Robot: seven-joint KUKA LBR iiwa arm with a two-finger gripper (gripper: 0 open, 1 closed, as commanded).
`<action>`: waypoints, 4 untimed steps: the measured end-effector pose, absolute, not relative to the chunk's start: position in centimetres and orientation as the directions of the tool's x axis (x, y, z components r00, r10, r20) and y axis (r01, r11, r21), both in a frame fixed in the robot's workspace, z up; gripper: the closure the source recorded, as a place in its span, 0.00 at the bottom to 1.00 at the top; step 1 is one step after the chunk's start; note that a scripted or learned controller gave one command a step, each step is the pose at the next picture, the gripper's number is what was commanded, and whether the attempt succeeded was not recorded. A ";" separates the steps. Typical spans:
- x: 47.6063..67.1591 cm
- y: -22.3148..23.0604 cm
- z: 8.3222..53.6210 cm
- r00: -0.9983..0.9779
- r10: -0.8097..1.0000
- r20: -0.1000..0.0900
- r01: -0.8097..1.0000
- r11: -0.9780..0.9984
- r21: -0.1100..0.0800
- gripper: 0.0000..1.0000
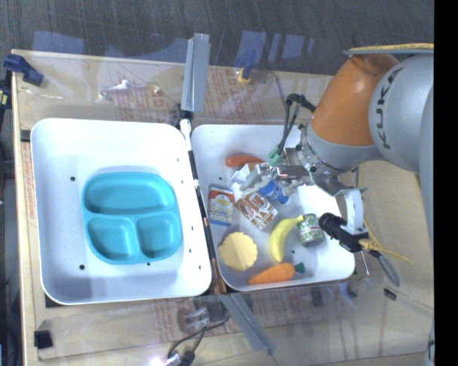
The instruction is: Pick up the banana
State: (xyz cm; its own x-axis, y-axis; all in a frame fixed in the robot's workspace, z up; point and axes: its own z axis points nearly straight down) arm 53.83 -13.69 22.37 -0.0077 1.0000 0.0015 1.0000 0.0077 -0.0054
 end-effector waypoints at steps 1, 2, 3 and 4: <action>49.0 -19.4 20.4 -0.187 0.982 0.002 0.982 0.187 -0.004 0.00; 51.3 -21.0 9.2 -0.329 0.944 0.001 0.944 0.329 -0.001 0.00; 51.3 -21.0 10.1 -0.330 0.944 0.003 0.944 0.330 -0.003 1.00; 56.1 -15.9 18.4 -0.227 0.974 0.000 0.974 0.227 -0.001 1.00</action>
